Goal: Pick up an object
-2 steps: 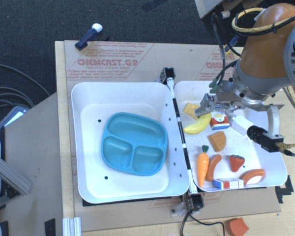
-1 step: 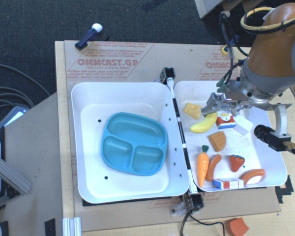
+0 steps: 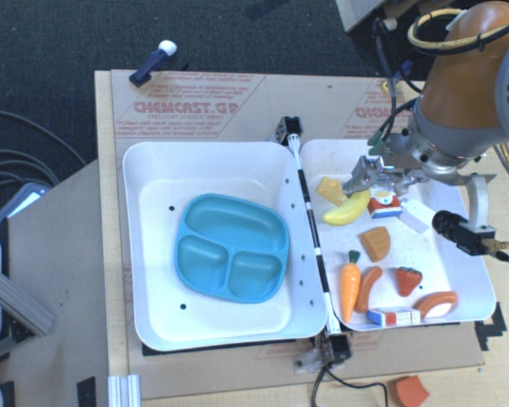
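The metal two-finger gripper [image 3: 369, 176] hangs in the upper part of the right white bin [image 3: 483, 291], whether it is spread or closed I cannot tell, and the curved yellow plastic banana [image 3: 345, 211] lies just below-left of it, long axis running lower-left to upper-right.

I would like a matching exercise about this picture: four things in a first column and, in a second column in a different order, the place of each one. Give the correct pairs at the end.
Things:
1. blue tray
2. banana
3. carrot
4. strawberry

Places:
A. right bin, just below the claw
B. left bin, in the middle
C. right bin, near its lower left corner, beside the divider
D. right bin, lower part, to the right of the carrot and a sausage

Pairs: 1-B, 2-A, 3-C, 4-D
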`<state>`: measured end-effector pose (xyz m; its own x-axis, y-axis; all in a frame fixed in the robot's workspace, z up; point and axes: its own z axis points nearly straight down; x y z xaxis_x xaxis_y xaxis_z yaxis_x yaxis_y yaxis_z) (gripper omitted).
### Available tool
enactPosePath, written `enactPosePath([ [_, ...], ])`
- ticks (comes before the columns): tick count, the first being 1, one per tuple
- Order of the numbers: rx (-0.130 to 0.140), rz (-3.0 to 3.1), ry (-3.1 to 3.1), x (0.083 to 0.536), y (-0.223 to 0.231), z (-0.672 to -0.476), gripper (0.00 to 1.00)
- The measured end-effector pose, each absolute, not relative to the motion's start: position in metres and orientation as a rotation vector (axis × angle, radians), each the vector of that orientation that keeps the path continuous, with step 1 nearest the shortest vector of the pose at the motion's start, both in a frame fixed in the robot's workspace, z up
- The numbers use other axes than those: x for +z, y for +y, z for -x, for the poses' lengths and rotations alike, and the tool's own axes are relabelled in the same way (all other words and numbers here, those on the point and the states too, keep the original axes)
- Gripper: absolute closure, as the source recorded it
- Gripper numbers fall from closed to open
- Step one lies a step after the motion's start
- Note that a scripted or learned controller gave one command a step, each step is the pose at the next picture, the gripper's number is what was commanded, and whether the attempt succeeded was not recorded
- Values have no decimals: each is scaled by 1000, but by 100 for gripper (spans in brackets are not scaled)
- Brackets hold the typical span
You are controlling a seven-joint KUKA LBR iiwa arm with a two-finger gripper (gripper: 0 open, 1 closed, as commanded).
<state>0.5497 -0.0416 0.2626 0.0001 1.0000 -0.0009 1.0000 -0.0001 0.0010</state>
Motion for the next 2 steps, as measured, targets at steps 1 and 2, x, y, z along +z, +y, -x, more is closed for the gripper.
enactPosePath([
  [1, -1, -2222, 2221, 256, -59, -554, 100],
  [2, -2, -2224, 2222, 268, -59, -533, 100],
])
